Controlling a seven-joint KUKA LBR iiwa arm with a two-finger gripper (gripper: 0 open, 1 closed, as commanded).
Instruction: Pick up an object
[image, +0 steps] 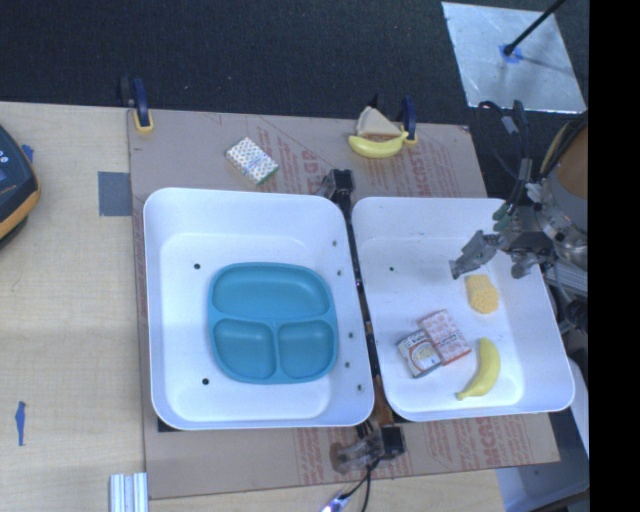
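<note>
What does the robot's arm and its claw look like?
The gripper is dark grey metal with two thin fingers sticking out like a beak. Black cables loop above it. The arm behind it is rounded, with an orange band.

Two white bins side by side on cardboard. Left bin (170, 300) holds a blue divided plate (271, 322), flat, centre. Right bin (400, 230) holds a yellow banana (482, 371) near front right, two small packets (433, 343) touching just left of it, and a pale yellow oblong item (483, 294) behind them. Gripper (494, 258) hangs over the right bin's right side, fingers spread, nothing between them, just above the oblong item. Behind the bins: a patterned small box (251, 159), a second banana (376, 146) with a sandwich-like wedge (377, 122).
</note>
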